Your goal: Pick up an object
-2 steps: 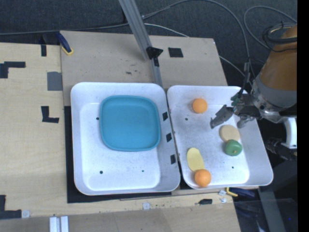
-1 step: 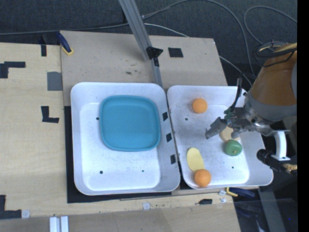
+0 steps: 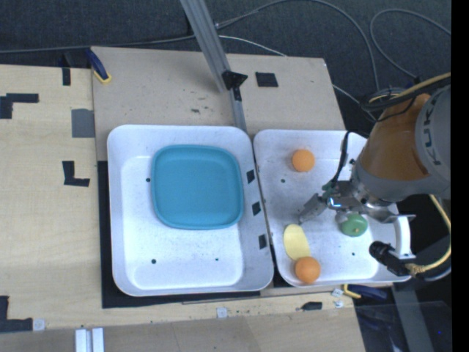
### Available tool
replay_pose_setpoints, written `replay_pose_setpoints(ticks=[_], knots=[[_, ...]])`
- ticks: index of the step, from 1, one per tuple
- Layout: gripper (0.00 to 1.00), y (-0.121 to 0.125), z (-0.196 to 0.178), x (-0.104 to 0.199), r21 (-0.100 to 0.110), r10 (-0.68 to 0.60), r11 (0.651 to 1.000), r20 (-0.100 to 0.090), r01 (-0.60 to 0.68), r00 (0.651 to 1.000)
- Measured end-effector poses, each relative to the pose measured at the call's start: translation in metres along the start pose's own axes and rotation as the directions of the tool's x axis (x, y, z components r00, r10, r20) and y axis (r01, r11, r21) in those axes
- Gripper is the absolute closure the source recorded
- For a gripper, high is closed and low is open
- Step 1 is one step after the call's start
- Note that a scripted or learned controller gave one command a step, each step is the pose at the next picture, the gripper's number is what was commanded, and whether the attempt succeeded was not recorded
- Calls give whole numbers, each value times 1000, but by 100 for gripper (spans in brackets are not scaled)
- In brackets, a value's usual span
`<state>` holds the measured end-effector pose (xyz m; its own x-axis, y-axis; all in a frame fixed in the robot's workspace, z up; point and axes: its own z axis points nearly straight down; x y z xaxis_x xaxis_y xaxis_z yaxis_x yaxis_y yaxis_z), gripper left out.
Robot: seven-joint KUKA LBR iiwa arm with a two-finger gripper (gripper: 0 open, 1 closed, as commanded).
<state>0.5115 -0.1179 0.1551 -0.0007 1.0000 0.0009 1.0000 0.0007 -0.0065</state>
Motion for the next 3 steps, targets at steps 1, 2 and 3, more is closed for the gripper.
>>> replay_pose_setpoints(ticks=[1, 2, 3], knots=[[0, -2, 58, -9, 0, 1, 1000, 0, -1, 1000], [100, -1, 45, -8, -5, 0, 1000, 0, 0, 1000], [100, 2, 1, -15, -9, 1, 1000, 2, -1, 1000]])
